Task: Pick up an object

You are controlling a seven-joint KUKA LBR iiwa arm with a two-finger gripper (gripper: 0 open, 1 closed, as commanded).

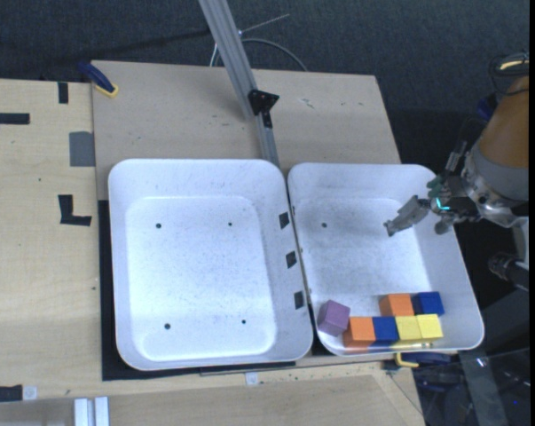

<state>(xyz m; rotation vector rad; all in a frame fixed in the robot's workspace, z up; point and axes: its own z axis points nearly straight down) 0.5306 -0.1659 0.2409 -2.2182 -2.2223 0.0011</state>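
Two shallow white bins sit side by side on the worktop [338, 114]: left bin [125, 185], right bin [444, 273]. Seven small blocks total, all in the right bin, clustered at its near edge: 1 purple [334, 316], 2 orange [362, 329] & [396, 305], 2 blue [385, 328] & [428, 303], 2 yellow [408, 327] & [429, 326]. One robot arm w/ one tool [420, 215].

Arm in from the right, wrist low.
Claw [418, 216] points left, fingers spread apart, nothing between them; orange band above wrist.
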